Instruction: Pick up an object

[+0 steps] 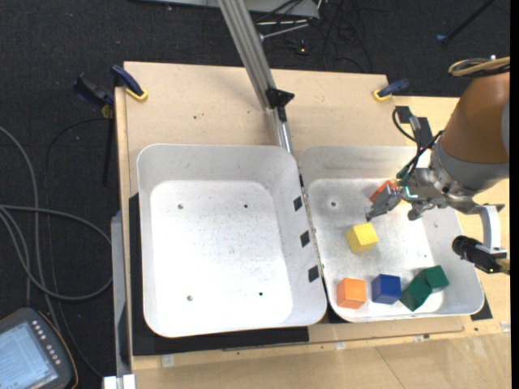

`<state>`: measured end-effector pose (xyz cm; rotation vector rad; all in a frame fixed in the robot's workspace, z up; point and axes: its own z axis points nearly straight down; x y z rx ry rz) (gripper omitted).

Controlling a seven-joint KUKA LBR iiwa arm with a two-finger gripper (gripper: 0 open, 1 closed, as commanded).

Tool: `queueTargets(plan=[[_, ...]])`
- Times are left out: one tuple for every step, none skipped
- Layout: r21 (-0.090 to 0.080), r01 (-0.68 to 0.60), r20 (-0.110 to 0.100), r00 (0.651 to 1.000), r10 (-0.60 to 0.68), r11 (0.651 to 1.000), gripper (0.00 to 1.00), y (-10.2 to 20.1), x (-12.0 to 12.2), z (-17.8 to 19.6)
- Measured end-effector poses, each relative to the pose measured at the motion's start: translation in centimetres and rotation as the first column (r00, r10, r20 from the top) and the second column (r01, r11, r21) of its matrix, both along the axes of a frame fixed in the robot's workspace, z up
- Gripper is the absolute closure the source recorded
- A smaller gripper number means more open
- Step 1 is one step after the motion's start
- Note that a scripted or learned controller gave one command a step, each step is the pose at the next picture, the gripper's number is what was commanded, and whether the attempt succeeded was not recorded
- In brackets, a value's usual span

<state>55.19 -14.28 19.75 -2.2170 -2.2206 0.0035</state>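
Note:
In the right bin [454,302] a yellow block [362,236] lies near the middle. An orange block [351,292], a blue block [387,288] and a pair of green blocks [426,287] line the front wall. My gripper [397,210] hangs over the back part of this bin, up and to the right of the yellow block and apart from it. It is open, with bare bin floor showing between its fingers. A small red-orange piece [379,191] sits just beside the left finger; I cannot tell whether it is a loose object or touches the gripper.
The left bin [154,217] stands beside the right one, divided by their shared rims. A metal pole [251,47] slants in from the back to the bins' junction. Clamps sit at the bench's back corners. Cables and a pendant lie on the floor at left.

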Motion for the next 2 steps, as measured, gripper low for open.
queueTargets(plan=[[-0.001,0.002,0.004,1.000,-0.002,1.000,0.00,0.0,0.1,0.2],[-0.001,0.003,-0.001,1.000,-0.003,1.000,0.00,-0.3,-0.3,-4.2]])
